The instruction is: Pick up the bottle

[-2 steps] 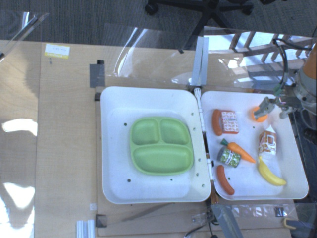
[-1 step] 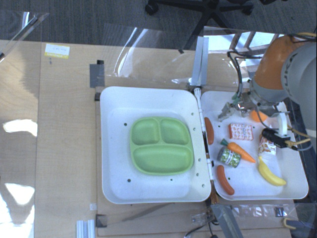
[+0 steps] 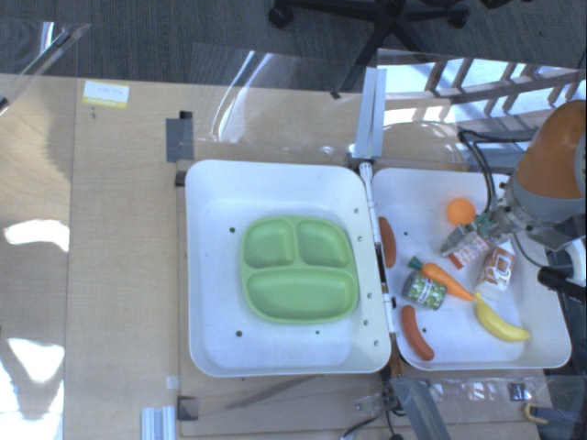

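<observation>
- White bins, two of them, sit side by side on the wooden counter [image 3: 110, 273]: the left bin [image 3: 211, 337] and the right bin [image 3: 550, 346].
- One green divided plate [image 3: 299, 269] with three compartments lies in the middle of the left bin.
- Two reddish sausages lie in the right bin near its left wall: the upper sausage [image 3: 388, 242] and the lower sausage [image 3: 415, 333], both running roughly up and down the view.
- One carrot [image 3: 448, 280], one banana [image 3: 500, 323], one orange ball [image 3: 461, 211] and one small white carton [image 3: 497, 269] also lie in the right bin.
- One bottle [image 3: 424, 289], small, with a green label, lies on its side in the right bin, between the two sausages and touching the carrot's lower edge. Its long axis runs at a slant from upper left to lower right; which end is the cap I cannot tell.
- One grey arm with an orange band [image 3: 555, 159] reaches in from the right. Its jaws [image 3: 477, 241] hang low over a silvery packet [image 3: 463, 243] just below the orange ball, apart from the bottle; whether they are spread or pressed together I cannot tell.
</observation>
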Robot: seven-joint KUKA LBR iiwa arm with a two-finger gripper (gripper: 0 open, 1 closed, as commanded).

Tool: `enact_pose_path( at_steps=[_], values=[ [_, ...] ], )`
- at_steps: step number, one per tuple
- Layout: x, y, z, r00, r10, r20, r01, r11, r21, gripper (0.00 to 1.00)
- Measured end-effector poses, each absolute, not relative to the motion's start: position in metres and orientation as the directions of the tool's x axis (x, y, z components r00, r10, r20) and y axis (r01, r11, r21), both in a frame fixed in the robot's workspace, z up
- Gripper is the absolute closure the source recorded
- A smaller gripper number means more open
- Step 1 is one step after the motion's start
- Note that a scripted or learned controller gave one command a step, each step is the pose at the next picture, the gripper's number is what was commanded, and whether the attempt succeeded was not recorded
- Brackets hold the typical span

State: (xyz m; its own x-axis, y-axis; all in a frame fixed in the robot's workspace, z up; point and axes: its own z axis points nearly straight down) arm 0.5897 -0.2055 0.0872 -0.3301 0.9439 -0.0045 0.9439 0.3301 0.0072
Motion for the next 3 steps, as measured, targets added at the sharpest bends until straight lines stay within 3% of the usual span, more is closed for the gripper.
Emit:
enact_pose_path(
  at_steps=[1, 2, 3],
  values=[
    [0.593, -0.204, 0.099, -0.332, 0.943, -0.008, 0.943, 0.333, 0.015, 1.0],
    [0.616, -0.139, 0.265, -0.203, 0.979, -0.004, 0.979, 0.203, 0.011, 1.0],
    [0.67, -0.063, 0.241, -0.325, 0.946, -0.004, 0.946, 0.325, 0.008, 1.0]
  ],
)
